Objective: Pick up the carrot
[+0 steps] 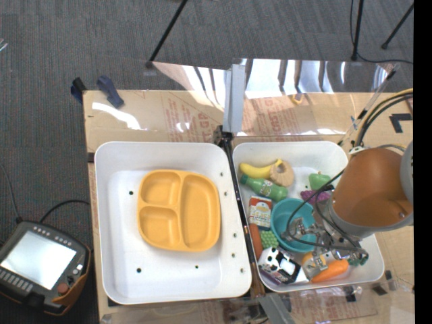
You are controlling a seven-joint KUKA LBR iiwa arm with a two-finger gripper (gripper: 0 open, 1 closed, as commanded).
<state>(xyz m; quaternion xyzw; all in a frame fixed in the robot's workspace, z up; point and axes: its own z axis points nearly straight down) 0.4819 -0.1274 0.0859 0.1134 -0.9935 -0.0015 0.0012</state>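
The carrot (331, 271), orange with a green top towards the right, lies at the front right corner of the right bin (337, 148). My gripper (322, 243) hangs low over the bin, just above and behind the carrot, beside a teal bowl (291, 220). The arm's orange band (371, 187) covers the bin's right side. The view does not show anything held in the gripper.
The right bin is crowded: a banana (258, 169), a green bottle-like toy (265, 189), a green pepper (318, 179), a red-and-white packet (260, 211) and a black-and-white toy (279, 263). A yellow divided plate (179, 209) lies in the left bin (115, 248).
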